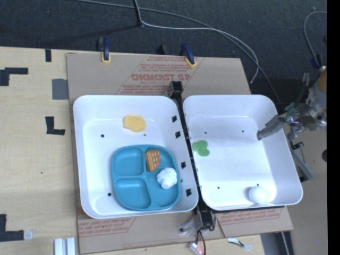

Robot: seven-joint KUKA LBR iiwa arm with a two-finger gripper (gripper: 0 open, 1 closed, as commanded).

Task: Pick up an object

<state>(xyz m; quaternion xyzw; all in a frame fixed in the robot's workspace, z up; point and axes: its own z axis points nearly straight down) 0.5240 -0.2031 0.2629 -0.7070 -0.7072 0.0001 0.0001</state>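
camera view, starting nearest the lower edge: in the right bin (276, 166), at about five o'clock of its floor, a white ball (260, 194) sits close to the near wall, well apart from me. in the left bin (87, 158), the blue divided tray (144, 178) fills the near half; a white crumpled lump (167, 178) lies at the tray's three o'clock side, touching or just beside a small tan waffle-like piece (152, 160) that rests toward the tray's one o'clock, on the ridge between compartments. moving farther, a green flat piece (201, 148) lies on the right bin's floor at about nine o'clock, near the wall shared with the left bin. i am my gripper (264, 132), reaching in from three o'clock over the right bin's right rim, a dark grey finger slanting down toward the bin's floor; whether my fingers are spread or pressed together i cannot tell from here, and nothing shows between them. the green piece is well apart from me, across the bare white floor. farther still, a yellow lump (135, 123) lies on the left bin's floor at about twelve o'clock, beyond the tray. both bins rest on a cardboard sheet (154, 73) with red lettering, held at its far edge by two blue-and-yellow clamps (106, 50).
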